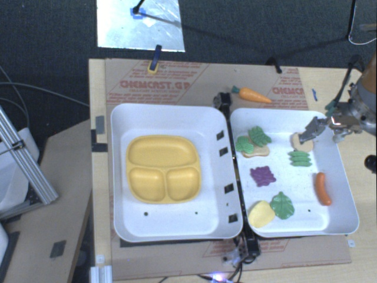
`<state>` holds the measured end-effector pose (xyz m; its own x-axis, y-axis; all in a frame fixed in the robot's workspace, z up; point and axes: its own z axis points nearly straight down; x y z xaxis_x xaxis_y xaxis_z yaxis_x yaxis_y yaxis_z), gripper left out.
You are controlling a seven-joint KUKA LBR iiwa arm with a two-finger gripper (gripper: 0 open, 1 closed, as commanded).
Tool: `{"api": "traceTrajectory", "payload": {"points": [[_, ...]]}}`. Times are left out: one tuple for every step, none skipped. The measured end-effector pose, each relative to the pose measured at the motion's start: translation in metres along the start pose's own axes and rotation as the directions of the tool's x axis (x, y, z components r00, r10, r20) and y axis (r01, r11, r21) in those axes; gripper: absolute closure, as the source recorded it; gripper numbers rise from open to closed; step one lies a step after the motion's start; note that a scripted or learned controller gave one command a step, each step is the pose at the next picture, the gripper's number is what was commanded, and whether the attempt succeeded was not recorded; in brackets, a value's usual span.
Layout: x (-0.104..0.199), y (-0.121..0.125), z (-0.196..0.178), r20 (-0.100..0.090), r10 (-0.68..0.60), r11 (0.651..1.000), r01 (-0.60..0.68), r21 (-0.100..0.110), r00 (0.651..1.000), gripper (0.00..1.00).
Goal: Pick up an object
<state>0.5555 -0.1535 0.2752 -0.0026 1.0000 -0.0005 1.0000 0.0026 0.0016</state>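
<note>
One beige item [296,140] partly hidden under gripper [312,131], grip unclear.

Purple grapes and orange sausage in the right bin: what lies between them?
In the camera view, only bare white bin floor lies between the purple grapes and the orange sausage; the green beans sit above that stretch.

My grey arm [364,108] cut off by the right edge, my fingers [308,133] blurred, their spread unreadable, covering part of a small tan round piece [296,140]
</note>
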Motion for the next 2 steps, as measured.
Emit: {"api": "traceTrajectory", "payload": {"points": [[0.059, -0.009, 0.184, -0.005, -0.005, 1.0, 0.005, 0.008, 1.0, 0.0], [0.055, -0.007, 0.166, 0.0, 0.0, 1.0, 0.0, -0.001, 1.0, 1.0]]}}
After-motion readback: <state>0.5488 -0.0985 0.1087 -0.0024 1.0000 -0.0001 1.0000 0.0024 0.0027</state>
